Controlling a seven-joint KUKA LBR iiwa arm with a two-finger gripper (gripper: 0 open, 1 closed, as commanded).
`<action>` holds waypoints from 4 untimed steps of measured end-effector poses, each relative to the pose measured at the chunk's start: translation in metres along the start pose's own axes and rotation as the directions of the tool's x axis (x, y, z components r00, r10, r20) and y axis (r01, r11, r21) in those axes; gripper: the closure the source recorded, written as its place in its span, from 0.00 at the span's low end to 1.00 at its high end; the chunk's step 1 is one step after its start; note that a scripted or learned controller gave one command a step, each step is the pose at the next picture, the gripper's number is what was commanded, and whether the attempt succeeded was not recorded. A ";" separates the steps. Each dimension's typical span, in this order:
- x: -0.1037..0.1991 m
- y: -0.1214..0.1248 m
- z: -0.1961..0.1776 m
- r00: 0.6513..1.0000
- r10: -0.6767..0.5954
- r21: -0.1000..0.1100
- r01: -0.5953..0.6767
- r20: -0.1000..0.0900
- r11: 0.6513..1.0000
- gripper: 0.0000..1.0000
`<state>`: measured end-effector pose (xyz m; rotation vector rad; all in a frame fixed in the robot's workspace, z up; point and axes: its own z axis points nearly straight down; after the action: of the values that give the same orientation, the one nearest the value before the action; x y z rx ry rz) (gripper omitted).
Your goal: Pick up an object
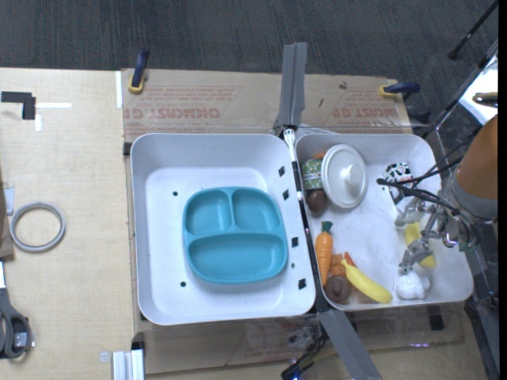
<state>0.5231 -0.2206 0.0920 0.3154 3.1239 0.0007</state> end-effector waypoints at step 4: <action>-0.023 0.004 -0.022 0.998 -0.060 0.004 0.060 0.014 0.998 1.00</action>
<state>0.5464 -0.2215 0.1136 0.2206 3.1186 -0.0074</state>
